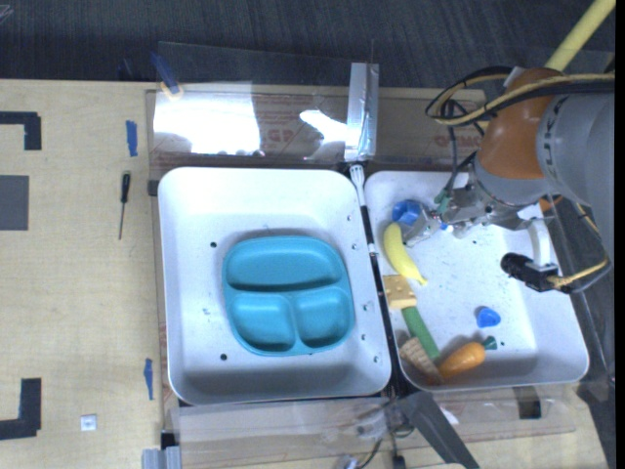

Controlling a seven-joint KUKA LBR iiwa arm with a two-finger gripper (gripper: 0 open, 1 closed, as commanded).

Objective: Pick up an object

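The end effector (437, 219), grip state unclear, hovers beside a blue object (405, 210) above the banana (400, 253).

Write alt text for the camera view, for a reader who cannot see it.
A grey robot arm with an orange band reaches from the right into the right white bin, its gripper beside a blue object near a yellow banana. The bin also holds a carrot and a small blue piece. The left bin holds a blue divided tray.

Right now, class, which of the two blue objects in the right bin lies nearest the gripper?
The blue object by the banana's top end, beside the gripper. The other blue piece lies farther off, near the carrot.
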